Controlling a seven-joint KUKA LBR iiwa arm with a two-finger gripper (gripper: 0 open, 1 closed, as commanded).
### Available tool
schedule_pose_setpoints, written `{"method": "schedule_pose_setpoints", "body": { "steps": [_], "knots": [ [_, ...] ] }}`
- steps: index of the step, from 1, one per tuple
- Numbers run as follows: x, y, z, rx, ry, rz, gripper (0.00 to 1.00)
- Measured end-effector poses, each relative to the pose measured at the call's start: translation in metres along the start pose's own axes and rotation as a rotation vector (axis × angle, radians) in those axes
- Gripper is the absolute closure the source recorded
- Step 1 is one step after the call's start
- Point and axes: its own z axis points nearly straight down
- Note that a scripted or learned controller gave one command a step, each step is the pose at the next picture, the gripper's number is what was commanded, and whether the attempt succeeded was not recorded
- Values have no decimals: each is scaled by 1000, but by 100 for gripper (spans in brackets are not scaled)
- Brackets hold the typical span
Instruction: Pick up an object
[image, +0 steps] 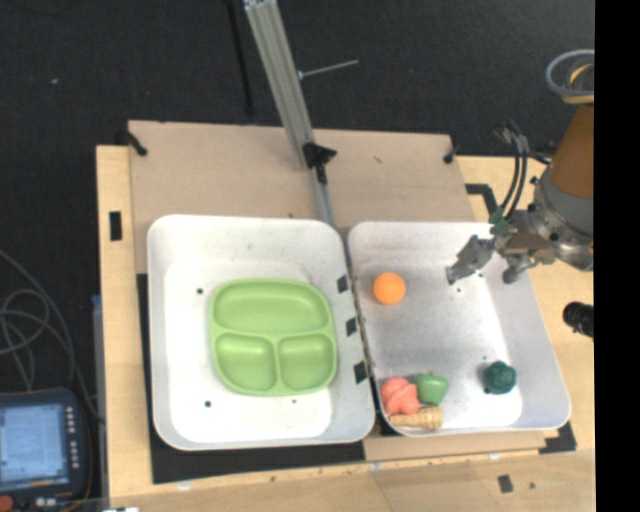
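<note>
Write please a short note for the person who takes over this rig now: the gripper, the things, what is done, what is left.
Gripper: above the far right part of the right bin, jaws apart, nothing between them.
Right bin: orange ball near its left wall; pink toy, green toy and a pale piece together at the near edge; dark green toy near the right.
Left bin: green divided plate.
Done: nothing picked up.
Left: grasp one thing and lift it.

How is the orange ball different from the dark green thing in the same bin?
The orange ball is bright orange and smoothly round; the dark green thing is dark teal and lumpier. The ball sits near the right bin's left wall, farther up; the green thing sits near the lower right corner. Both are small and lie alone, untouched.
</note>
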Motion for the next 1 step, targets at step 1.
{"method": "schedule_pose_setpoints", "body": {
  "steps": [1],
  "knots": [
    [0,0,0,0,0,2,0]
  ]
}}
